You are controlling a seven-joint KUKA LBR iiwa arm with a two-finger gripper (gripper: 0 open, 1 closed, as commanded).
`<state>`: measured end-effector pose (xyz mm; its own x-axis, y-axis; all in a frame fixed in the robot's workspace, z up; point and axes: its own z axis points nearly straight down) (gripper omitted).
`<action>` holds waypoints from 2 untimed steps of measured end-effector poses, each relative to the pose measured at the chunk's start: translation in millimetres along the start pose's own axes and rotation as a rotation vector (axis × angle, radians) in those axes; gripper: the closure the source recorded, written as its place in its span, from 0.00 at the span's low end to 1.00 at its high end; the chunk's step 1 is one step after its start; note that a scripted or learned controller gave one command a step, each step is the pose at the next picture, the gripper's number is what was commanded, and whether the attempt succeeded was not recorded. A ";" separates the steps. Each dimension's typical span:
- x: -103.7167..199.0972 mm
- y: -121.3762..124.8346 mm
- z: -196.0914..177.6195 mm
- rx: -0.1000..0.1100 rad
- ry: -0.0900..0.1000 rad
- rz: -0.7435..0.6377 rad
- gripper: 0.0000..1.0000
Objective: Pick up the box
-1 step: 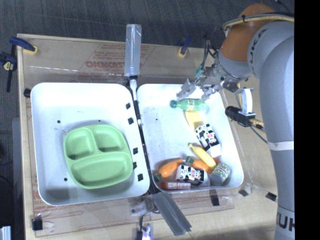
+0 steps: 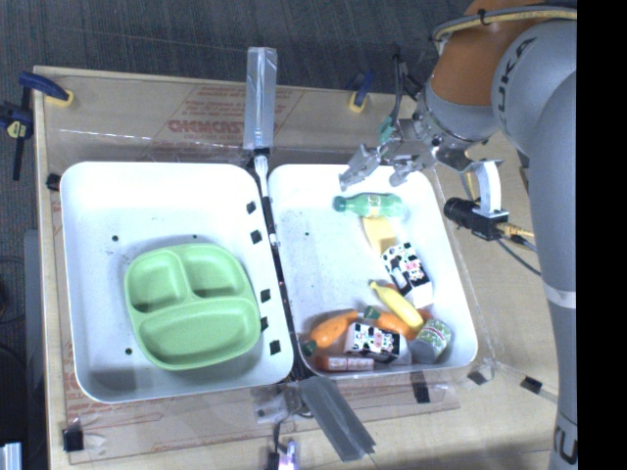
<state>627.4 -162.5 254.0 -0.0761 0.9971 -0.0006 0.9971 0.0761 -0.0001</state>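
Observation:
A black-and-white cow-patterned box lies in the middle of the right bin. A second box with the same pattern rests near that bin's front edge. My gripper hangs over the back of the right bin, just above a green bottle and well behind both boxes. Its fingers are spread open with nothing between them.
A yellow wedge lies between the bottle and the first box. A banana, a carrot, a small can and a red item crowd the bin's front. The left bin holds a green divided plate.

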 end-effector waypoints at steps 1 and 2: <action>23.3 8.9 162.4 0.002 0.001 -0.355 0.00; 22.9 -44.9 161.9 0.001 0.001 -0.414 0.00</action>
<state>580.9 -143.3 92.0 -0.4706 0.8824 0.0005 0.8824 0.4706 -0.0014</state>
